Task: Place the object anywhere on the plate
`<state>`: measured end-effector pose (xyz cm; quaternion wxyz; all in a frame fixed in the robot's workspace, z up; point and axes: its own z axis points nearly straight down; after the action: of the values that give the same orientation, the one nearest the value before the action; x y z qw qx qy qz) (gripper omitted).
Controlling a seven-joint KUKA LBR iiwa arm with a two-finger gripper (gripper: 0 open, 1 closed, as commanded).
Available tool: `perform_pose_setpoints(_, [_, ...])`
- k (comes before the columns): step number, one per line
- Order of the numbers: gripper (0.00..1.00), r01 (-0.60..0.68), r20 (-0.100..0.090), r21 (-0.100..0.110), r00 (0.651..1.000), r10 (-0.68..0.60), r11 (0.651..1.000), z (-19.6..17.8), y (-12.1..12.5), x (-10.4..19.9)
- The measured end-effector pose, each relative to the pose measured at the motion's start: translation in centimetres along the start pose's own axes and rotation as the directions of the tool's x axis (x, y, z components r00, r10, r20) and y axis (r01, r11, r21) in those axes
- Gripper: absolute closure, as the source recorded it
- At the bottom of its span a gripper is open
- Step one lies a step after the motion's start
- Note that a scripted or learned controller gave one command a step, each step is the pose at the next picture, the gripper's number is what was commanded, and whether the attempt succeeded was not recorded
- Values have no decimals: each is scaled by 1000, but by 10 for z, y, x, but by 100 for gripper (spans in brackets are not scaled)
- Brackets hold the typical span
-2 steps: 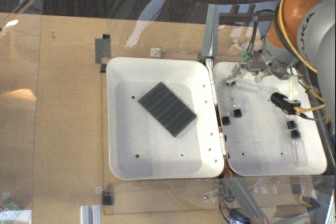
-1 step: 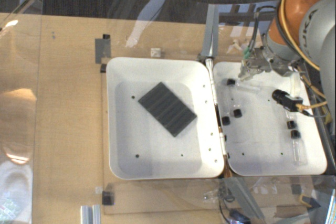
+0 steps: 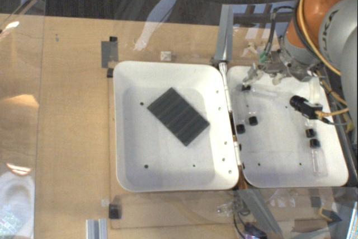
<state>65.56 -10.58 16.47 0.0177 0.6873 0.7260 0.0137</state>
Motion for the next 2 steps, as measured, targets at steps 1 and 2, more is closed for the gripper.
perform_pose_setpoints(1, [100,6,1,-6,1000,-6,1000,-12,3,1])
perform_pose_setpoints(2, [100,110,-7,25,994,-109,994,49,9,-13])
